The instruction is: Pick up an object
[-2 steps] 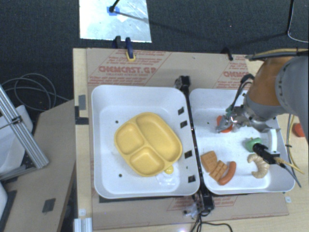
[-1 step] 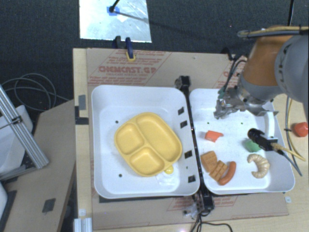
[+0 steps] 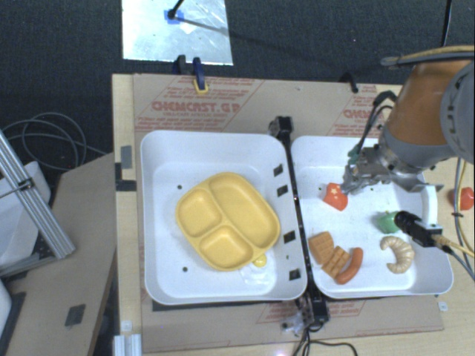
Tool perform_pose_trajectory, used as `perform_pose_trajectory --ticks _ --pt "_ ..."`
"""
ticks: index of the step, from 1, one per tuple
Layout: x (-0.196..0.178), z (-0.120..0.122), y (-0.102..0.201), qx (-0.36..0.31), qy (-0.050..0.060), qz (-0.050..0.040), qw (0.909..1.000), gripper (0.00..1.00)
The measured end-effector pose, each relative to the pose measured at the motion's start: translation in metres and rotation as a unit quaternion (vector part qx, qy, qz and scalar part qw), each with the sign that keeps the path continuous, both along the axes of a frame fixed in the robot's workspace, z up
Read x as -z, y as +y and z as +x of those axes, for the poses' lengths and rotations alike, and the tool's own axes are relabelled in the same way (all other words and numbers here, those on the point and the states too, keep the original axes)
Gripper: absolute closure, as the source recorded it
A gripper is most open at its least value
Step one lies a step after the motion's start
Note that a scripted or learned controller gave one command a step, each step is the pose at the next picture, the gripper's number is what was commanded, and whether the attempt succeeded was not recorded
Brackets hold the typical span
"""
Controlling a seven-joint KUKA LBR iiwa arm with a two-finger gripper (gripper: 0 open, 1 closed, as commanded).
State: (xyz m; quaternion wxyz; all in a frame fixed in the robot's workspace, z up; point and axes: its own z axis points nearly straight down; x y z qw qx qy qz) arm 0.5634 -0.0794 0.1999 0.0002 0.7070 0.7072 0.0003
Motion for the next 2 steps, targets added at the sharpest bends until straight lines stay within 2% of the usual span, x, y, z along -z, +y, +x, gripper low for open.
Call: perform_pose_trajectory --ticks 1,2 --pt "0.011 -0.030 -0.010 0.000 0.001 0.0000 1.0000 1.00" --pt "-0.002 -0.051 -0.014 0.000 0.000 0.0002 1.0000 1.00"
